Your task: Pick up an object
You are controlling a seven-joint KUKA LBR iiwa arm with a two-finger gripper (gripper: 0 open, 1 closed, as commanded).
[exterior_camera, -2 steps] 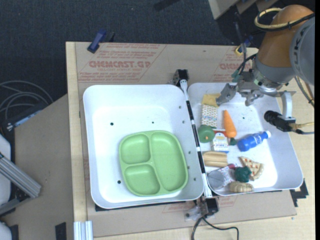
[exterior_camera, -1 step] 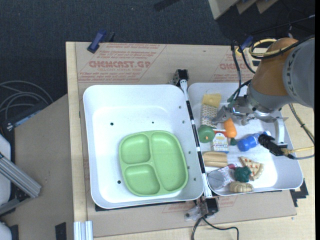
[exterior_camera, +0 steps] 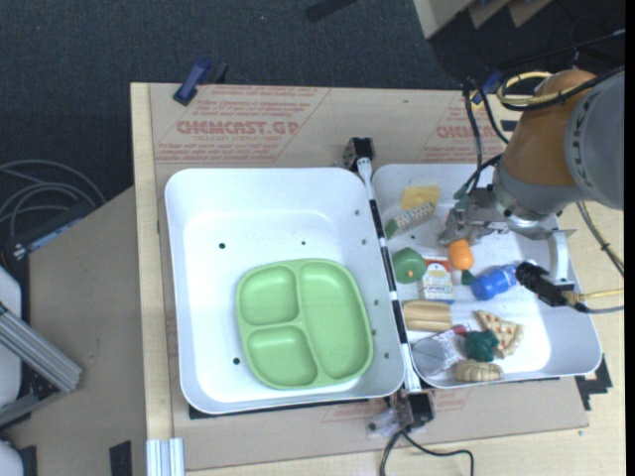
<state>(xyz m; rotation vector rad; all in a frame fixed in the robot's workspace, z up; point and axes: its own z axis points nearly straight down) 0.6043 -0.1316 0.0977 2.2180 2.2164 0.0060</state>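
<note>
At the near rim of the right bin (exterior_camera: pixel 585 350), a peanut-shaped toy (exterior_camera: pixel 477 371), a dark green toy (exterior_camera: pixel 481 345) and a pizza slice (exterior_camera: pixel 499 330) are crowded together beside a clear wrapper (exterior_camera: pixel 434 350), so little free room is left there. Just behind them a hot dog bun (exterior_camera: pixel 428 314) is laid against the divider, with a small carton (exterior_camera: pixel 437 281), a green pepper (exterior_camera: pixel 408 264) and a blue bottle (exterior_camera: pixel 493 282) near it. An orange ball (exterior_camera: pixel 460 255) is seen directly below the gripper (exterior_camera: pixel 464 224); contact between them cannot be judged, and whether the gripper is released or clenched cannot be told. A yellow block (exterior_camera: pixel 421 197) and a corn cob (exterior_camera: pixel 417 212) are placed toward the far rim.

The left bin (exterior_camera: pixel 198 266) is occupied by a green divided plate (exterior_camera: pixel 302 322), with open white floor left around it. Both bins are borne on a paper-covered board (exterior_camera: pixel 238 122), and dark carpet (exterior_camera: pixel 149 18) is seen beyond.
</note>
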